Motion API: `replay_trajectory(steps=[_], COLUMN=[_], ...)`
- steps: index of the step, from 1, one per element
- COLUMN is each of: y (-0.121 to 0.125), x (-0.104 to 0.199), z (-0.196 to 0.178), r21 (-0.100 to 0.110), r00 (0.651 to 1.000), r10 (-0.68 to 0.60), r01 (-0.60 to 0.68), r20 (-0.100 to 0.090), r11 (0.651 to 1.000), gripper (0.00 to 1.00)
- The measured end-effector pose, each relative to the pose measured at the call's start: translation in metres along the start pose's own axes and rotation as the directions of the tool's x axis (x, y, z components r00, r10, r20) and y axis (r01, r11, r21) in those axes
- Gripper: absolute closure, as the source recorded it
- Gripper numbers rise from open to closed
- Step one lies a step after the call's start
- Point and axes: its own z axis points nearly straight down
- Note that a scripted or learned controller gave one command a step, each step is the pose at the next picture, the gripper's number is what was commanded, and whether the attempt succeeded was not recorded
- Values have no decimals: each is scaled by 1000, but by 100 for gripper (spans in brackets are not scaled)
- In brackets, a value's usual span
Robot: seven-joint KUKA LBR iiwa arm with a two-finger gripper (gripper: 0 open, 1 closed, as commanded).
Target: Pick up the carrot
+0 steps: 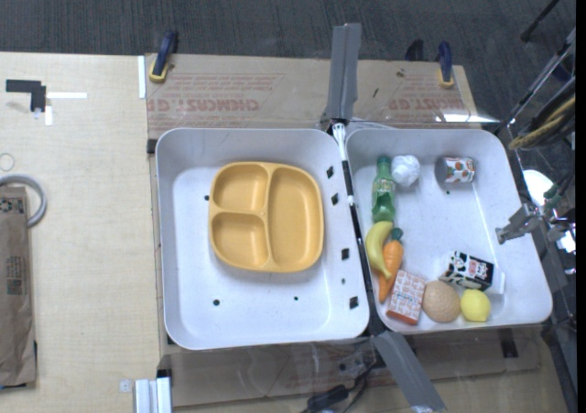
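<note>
Untouched, the carrot (391,266) lies against the banana (376,245) in the right bin (518,219); approach pending, descent required. Gripper (524,222) opening cannot be told.

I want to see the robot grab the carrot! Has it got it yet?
Not yet. Nothing looks done: the carrot lies in the right bin, pressed against the banana. Nothing is in hand: the gripper sits at that bin's right edge, apart from the carrot. Left to do: reach across, close on the carrot and lift it.
</note>
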Motion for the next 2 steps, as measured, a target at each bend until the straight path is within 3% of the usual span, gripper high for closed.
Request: replay_trajectory(steps=[1,2], y=[-1,17], x=[41,129], z=[84,23], r21=[-2,-3], r00=[896,829], r10=[-445,-559], r01=[445,559], r20=[1,3], r11=[896,829], gripper=[0,0])
